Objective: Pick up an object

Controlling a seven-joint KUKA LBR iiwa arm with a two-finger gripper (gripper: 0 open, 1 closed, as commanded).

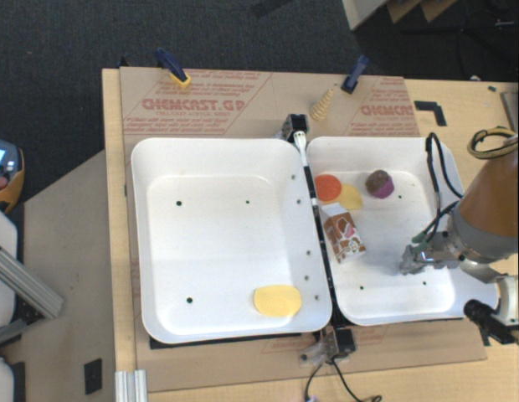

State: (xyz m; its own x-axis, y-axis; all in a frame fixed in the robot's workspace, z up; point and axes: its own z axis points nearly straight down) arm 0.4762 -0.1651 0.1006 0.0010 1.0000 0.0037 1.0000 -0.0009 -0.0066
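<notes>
The right bin [385, 304] holds an orange round piece [327, 188], a small yellow piece [351, 197] beside it, a purple ball-like object [378, 183] and a brown-and-white packet [344, 235]. A yellow oval object [277, 301] lies near the front of the left bin [159, 224]. My gripper [415, 260] is low over the right bin's front right part, to the right of the packet and apart from it. Nothing shows between its fingers.
The arm's orange band [494, 203] and grey wrist hang over the right bin's right rim. Blue clamps [172, 67] [356, 73] hold the cardboard at the back. A black divider strip [310, 199] runs between the bins.
</notes>
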